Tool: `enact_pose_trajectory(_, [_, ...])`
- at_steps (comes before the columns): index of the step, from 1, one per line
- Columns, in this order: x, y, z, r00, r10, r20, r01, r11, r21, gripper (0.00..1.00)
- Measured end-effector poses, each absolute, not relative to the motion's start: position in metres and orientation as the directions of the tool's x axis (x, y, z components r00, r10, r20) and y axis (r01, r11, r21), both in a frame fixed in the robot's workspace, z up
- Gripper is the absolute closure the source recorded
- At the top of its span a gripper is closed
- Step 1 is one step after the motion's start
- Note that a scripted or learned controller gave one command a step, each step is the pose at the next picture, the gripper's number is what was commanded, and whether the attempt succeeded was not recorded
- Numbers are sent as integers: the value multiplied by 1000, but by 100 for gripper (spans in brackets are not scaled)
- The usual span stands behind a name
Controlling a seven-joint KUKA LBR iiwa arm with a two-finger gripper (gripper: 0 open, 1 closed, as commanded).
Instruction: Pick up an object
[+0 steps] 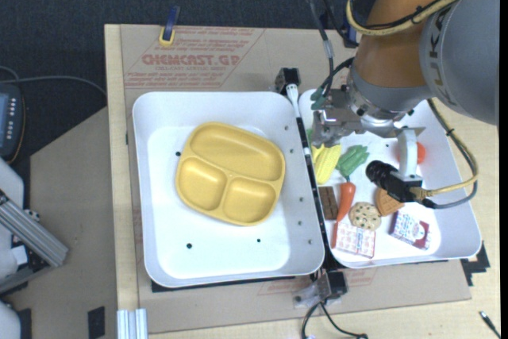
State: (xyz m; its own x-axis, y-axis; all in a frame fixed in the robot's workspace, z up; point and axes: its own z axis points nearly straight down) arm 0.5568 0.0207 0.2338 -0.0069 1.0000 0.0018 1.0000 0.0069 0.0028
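Over right bin (468, 230), gripper (337, 125) near corn (326, 161).

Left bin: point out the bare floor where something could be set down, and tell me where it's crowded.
In the left bin, bare floor runs below the yellow tray along the front wall, with a narrower strip along the left wall. The right bin is crowded: corn, carrot, cookie and packets lie close together under the arm.

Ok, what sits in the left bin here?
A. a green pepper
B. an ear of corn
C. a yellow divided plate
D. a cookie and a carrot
C: the yellow divided plate lies alone in the left bin; the small toy foods are in the right bin.
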Motion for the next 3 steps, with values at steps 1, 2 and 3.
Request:
enact_pose_trajectory(1, [572, 73, 215, -6, 1000, 1, 1000, 6, 1, 100])
enact_pose_trajectory(2, [568, 69, 217, 0, 1000, 0, 1000, 0, -2, 100])
enact_pose_trajectory(3, [565, 82, 233, -3, 1000, 1, 1000, 3, 3, 100])
